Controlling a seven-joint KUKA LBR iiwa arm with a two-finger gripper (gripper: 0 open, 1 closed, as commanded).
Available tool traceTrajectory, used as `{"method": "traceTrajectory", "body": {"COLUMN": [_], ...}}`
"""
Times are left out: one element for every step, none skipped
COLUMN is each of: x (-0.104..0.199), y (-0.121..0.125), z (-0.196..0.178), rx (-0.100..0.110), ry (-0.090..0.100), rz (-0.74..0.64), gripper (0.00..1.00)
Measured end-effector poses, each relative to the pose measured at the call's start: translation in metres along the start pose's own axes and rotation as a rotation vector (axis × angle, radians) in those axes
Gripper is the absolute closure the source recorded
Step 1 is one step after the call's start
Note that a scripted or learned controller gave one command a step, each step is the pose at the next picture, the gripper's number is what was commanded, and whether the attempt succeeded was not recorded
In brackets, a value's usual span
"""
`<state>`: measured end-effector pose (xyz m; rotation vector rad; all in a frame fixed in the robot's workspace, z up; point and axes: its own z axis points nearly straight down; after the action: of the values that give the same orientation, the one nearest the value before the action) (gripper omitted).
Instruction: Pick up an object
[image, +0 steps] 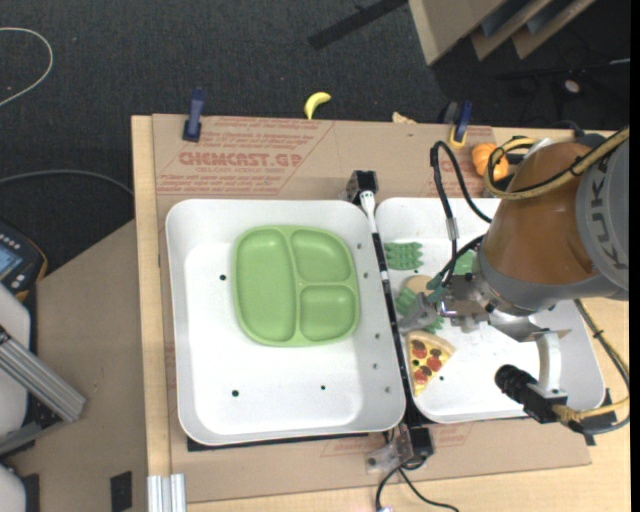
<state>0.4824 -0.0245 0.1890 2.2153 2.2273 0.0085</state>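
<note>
My gripper (437, 308) is low in the right bin (470, 405), near its left side. It hangs right beside a small green piece (411, 298), close to or touching it. A toy pizza slice (428, 358) lies just in front of the gripper. Behind it lies a green leafy toy (403, 254). The grey and orange arm covers the middle and right of this bin.
The left bin (200, 380) holds a green divided plate (296, 285). A black ridge (383, 300) marks where the two bins meet. On the bench behind the bins lie a small yellow banana (316, 102) and an orange thing (483, 156).
</note>
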Motion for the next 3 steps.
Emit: {"method": "traceTrajectory", "body": {"x": [0.007,0.007,0.06], "y": [-0.003,-0.003,-0.001], "z": [0.004,-0.006,-0.086], "rx": [0.007,0.003,-0.005], "ry": [-0.002,-0.003,-0.001], "rz": [0.005,0.007,-0.002], "gripper": [0.0,1.0,1.0]}}
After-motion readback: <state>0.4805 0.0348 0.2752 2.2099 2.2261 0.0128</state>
